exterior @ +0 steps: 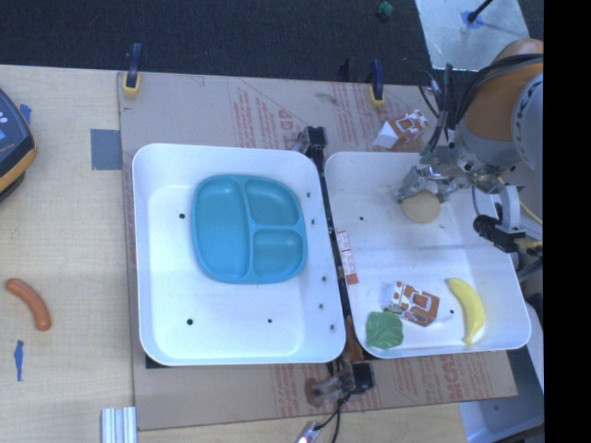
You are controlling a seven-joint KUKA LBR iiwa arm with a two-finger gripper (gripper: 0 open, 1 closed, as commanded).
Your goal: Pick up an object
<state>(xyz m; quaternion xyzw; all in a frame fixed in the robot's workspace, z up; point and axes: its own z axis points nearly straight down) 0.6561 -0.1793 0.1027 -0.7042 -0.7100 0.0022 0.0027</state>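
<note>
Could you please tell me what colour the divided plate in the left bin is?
The plate is light blue, seen best in the camera view.

Even, bright overhead light makes both white bins (148,247) glare slightly, shadows stay soft and short, and the whole view is mildly blurred.

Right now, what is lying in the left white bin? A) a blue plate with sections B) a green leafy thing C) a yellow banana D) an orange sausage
A: the blue plate with its three sections lies in the left bin, while the banana lies in the right bin.
</note>
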